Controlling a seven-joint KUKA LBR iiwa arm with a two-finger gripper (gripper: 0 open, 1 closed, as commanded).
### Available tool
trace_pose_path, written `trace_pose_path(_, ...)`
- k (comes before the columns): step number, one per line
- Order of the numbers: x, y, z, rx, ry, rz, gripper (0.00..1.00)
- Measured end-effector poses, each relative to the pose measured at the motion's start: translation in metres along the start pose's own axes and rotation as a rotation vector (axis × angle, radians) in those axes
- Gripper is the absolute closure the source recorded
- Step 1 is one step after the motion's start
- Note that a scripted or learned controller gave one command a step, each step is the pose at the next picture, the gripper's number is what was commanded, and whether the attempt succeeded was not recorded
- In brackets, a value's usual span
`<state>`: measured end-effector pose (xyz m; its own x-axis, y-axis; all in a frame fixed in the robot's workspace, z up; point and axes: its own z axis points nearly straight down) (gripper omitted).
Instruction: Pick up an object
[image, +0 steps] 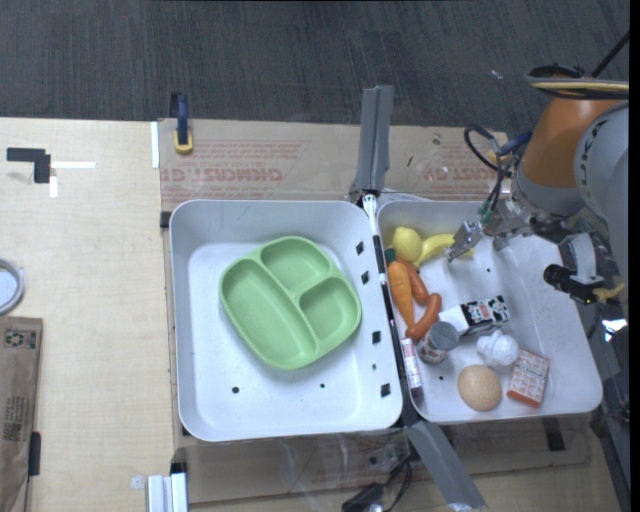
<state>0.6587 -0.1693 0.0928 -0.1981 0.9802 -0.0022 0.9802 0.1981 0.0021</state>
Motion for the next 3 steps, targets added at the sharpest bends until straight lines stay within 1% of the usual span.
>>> trace_pose_path(1,0.000,0.001,-0.010,-0.002,-0.003,-0.003,1.00)
trace_pose_path(2,0.000,0.001,-0.010,-0.002,-0.003,-0.003,0.00)
trace_pose_path(3,0.077,-0.038,0.001,0.005,0.003,0.242,0.00)
